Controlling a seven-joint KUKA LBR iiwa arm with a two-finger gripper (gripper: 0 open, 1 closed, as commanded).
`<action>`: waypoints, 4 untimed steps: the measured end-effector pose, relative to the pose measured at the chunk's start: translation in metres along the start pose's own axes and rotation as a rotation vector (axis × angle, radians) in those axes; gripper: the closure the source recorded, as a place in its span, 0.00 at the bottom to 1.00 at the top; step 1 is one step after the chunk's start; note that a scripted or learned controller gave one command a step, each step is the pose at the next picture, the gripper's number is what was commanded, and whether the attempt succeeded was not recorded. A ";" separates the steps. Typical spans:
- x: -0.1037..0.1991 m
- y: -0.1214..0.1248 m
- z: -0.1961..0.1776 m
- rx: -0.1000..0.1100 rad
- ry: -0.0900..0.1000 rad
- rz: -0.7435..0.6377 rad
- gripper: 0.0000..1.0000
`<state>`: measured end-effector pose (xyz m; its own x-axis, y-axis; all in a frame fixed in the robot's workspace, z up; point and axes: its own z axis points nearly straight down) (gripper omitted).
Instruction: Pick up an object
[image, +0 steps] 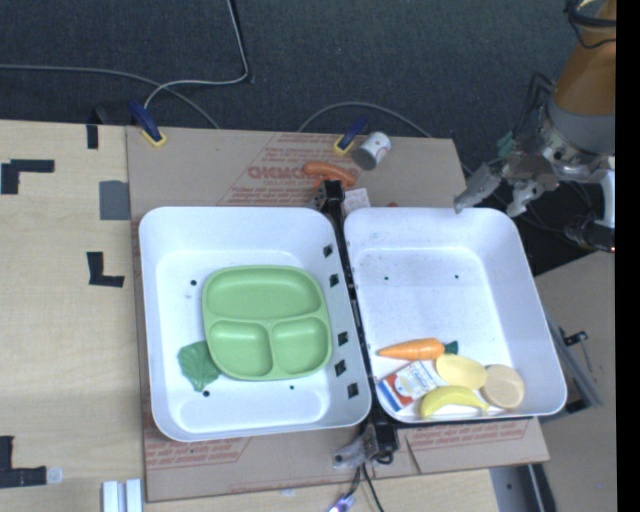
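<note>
Beyond the right bin's (520, 250) far corner, the gripper (495, 195) is hovering open and empty, well apart from the carrot (410, 350) and banana (450, 401), leaving the pick undone.

dark blue-grey carpet floor (330, 60) across top, pale cable (236, 40) looping over it. light wood counter (50, 330) with black tape marks (28, 174) at left. brown cardboard sheet (270, 165) with red print lying on counter, held at far edge by blue-yellow clamps (148, 124). even overhead light, soft shadows.
</note>
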<state>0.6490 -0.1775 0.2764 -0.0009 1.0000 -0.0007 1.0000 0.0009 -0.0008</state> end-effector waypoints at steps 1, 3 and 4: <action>-0.010 -0.056 0.097 0.002 0.001 0.000 0.00; 0.073 -0.152 0.190 -0.002 0.001 0.001 0.00; -0.038 -0.098 0.189 -0.009 -0.006 0.002 0.00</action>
<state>0.5510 -0.2159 0.0875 0.0008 1.0000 -0.0067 1.0000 -0.0008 0.0081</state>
